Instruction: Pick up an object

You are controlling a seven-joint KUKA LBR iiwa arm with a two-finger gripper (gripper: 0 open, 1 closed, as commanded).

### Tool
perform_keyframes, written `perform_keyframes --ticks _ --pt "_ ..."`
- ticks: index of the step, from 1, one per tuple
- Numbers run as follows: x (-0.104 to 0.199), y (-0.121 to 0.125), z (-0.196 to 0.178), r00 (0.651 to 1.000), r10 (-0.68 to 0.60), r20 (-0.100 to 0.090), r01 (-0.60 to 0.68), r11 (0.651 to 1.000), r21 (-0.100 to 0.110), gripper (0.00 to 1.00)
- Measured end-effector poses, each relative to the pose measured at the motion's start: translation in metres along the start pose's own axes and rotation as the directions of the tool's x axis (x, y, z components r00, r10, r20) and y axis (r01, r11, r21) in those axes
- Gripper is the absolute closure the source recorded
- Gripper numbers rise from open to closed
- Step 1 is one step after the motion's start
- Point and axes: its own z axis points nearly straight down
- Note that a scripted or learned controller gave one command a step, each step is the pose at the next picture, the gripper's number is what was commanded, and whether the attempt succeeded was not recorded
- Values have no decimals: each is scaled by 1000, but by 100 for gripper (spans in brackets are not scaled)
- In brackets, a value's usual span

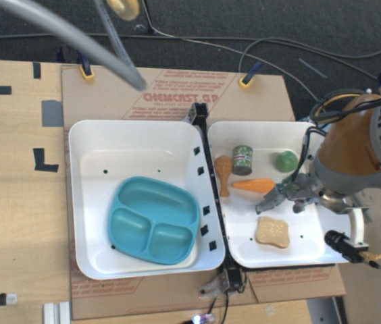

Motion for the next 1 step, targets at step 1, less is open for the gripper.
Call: perform_keyframes --ticks 1 --pt "-3 0 44 1000 0 1 0 1000 -1 0"
